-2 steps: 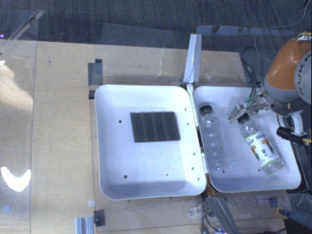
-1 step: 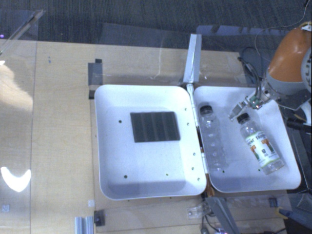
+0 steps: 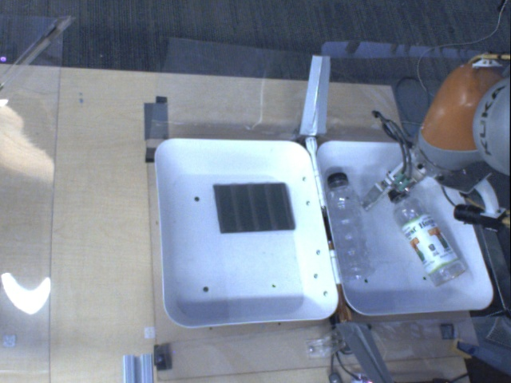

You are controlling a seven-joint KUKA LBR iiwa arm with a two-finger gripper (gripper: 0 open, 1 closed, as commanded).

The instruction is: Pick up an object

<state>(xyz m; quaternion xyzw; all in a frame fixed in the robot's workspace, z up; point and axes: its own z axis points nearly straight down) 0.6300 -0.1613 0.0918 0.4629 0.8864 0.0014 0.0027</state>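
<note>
1. The bench (image 3: 96, 214) is light wood and carries two shallow white bins side by side, their inner rims touching.
2. Left bin (image 3: 172, 294): it contains a dark ribbed pad (image 3: 253, 207), lying flat near the bin's middle, somewhat toward the far side.
3. Right bin (image 3: 479, 298): it contains two transparent bottles, both lying on their sides.
   - The labelled bottle (image 3: 427, 242) lies in the right half of the bin. Its base points toward the near right corner and its neck toward the far left. A white label with a red and dark print wraps its middle.
   - The plain bottle (image 3: 350, 230) lies along the bin's left wall, just beside it, with its black cap (image 3: 337, 179) at the far end.
4. The gripper (image 3: 389, 188) sits low over the far half of the right bin, between the two bottles. The neck end of the labelled bottle lies just beside it on the near right; contact cannot be confirmed. The black cap is near it on the left, apart from it. No object is seen held. Whether the gripper is open or closed cannot be told.
5. The arm (image 3: 451, 110), with its orange band, enters from the right above the bin's far right corner.
6. Beyond the bins, a grey metal bracket (image 3: 315, 94) stands at their junction.
</note>
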